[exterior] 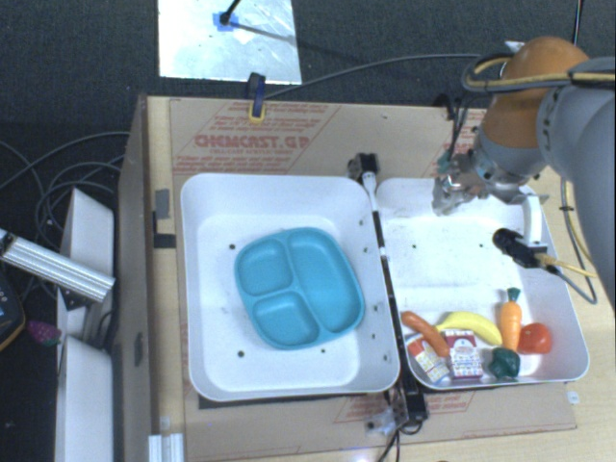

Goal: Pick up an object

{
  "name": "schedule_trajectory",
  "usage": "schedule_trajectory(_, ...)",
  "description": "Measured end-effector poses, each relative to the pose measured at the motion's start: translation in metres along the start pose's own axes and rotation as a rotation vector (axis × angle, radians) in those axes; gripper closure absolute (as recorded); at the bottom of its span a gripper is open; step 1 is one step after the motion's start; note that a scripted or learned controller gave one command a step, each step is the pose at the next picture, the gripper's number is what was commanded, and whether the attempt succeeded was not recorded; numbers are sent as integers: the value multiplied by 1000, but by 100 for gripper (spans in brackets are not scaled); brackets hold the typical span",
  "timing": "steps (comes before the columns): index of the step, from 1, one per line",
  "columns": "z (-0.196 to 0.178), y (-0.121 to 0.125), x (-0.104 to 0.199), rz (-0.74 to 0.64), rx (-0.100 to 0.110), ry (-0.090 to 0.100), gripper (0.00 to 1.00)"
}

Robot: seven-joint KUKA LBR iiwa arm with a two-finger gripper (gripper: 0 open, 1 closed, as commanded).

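Jaws first: in the camera view you cannot tell if they are open or shut, because the gripper [450, 196] looks small and blurry. You can see nothing held in them. The gripper hangs over the far end of the right bin [452, 258], close to its back wall.

By the look of it, the job has hardly begun. Nothing is picked up yet, and every toy lies in the bin. You need to bring the jaws to a toy, close them on it and lift it out.

Now the bins. Right by the jaws, the floor of the right bin is bare and white. The toys sit in a bunch at the near end, well away from the jaws. The carrot [510, 323] and the banana [472, 325] lie on the side of the bunch that faces the jaws. The sausage [424, 329] is beside the banana, next to the middle wall. Farther from the jaws are the tomato [536, 338], a green toy [502, 362] and a small box [465, 356].

Across the middle wall from the jaws is the left bin [219, 354]. It holds one blue plate [298, 287] with three parts and nothing in them.
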State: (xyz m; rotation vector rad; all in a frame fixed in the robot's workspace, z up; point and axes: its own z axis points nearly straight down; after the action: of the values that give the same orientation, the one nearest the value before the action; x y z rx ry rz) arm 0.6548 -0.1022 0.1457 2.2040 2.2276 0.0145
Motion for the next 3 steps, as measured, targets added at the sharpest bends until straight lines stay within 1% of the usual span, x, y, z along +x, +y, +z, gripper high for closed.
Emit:
schedule_trajectory(1, -40, -54, 55, 6, 9, 0, 100)
schedule_trajectory(2, -39, -56, 87, 5, 11, 0, 100)
schedule_trajectory(3, -114, -46, 73, 5, 8, -2, 100)
